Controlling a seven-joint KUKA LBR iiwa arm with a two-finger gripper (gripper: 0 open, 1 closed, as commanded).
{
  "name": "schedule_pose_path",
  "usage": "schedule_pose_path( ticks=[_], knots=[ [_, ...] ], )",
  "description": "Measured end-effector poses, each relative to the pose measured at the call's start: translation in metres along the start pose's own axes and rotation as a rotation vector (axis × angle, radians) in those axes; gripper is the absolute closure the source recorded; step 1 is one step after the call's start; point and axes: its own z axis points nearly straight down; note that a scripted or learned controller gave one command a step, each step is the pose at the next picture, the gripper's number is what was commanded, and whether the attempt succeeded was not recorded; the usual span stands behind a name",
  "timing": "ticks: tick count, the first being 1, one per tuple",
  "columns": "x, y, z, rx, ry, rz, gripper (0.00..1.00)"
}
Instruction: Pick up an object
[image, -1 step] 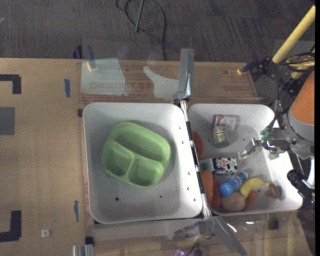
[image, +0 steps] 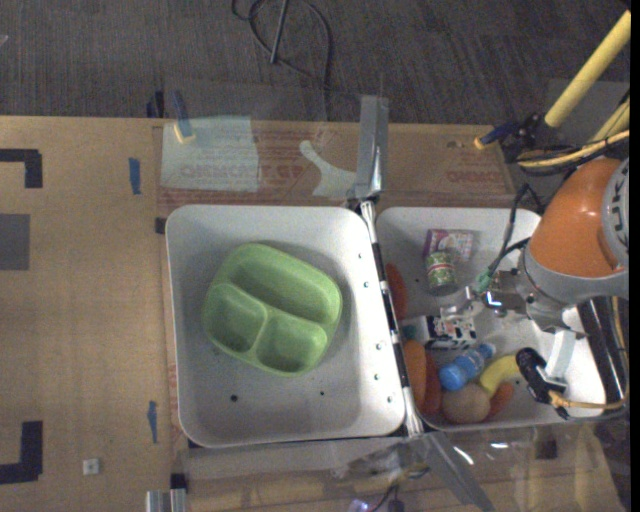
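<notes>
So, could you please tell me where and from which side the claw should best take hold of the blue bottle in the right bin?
I would grip the blue bottle across its body, coming from straight above. It lies on its side, slanting, with the yellow banana and the brown potato close against it, so a sideways approach looks blocked. Setting the claw's fingers across the narrow width should fit best.

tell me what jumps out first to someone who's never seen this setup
The big green divided tray lying tilted in the left bin grabs the eye first. Next comes the arm's bright orange band over the right bin, above a cluster of small items at that bin's near end, among them a blue bottle and a yellow banana.
</notes>
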Motion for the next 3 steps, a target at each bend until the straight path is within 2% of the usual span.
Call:
schedule_pose_path(
  ticks=[1, 2, 3],
  knots=[
    [0.007, 0.092, 0.023, 0.121, 0.015, 0.001, 0.0],
    [-0.058, 0.027, -0.134, 0.027, -0.005, 0.14, 0.0],
    [-0.054, 0.068, 0.023, 0.03, -0.004, 0.187, 0.0]
  ],
)
